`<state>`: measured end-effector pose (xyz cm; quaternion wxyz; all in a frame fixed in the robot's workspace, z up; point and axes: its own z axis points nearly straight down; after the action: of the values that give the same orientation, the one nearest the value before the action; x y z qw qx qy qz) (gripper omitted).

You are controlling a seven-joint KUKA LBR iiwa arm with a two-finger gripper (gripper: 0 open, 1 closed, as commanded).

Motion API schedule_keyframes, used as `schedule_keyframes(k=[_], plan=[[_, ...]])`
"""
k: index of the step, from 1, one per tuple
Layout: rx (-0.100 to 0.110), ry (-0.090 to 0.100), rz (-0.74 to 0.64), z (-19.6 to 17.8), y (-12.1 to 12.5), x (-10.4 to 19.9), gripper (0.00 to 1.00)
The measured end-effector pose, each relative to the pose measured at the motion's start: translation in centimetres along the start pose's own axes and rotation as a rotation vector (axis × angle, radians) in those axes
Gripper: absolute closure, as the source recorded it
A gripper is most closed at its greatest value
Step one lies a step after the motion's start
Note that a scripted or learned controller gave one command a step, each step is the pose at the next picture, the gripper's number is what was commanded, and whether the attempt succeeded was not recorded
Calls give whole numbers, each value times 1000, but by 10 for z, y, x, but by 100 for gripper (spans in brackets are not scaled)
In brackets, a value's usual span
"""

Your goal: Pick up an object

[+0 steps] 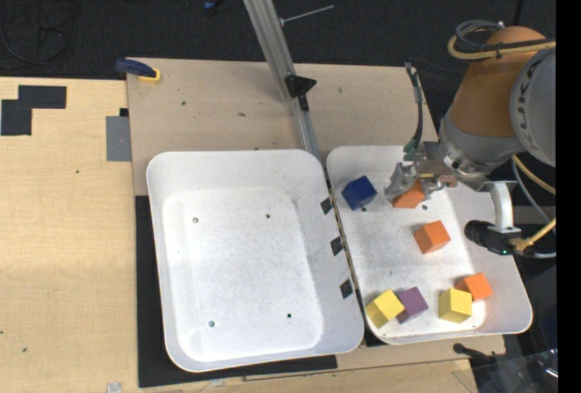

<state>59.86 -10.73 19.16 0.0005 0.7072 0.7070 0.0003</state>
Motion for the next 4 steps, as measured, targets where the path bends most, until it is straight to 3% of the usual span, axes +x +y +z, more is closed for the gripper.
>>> schedule_keyframes(k=[1, 2, 4], plan=[[-1, 0, 1, -61, -3, -8, 100], [4, 0, -2, -62, -3, -8, 100], [7, 2, -4, -58, -21, 96, 100]])
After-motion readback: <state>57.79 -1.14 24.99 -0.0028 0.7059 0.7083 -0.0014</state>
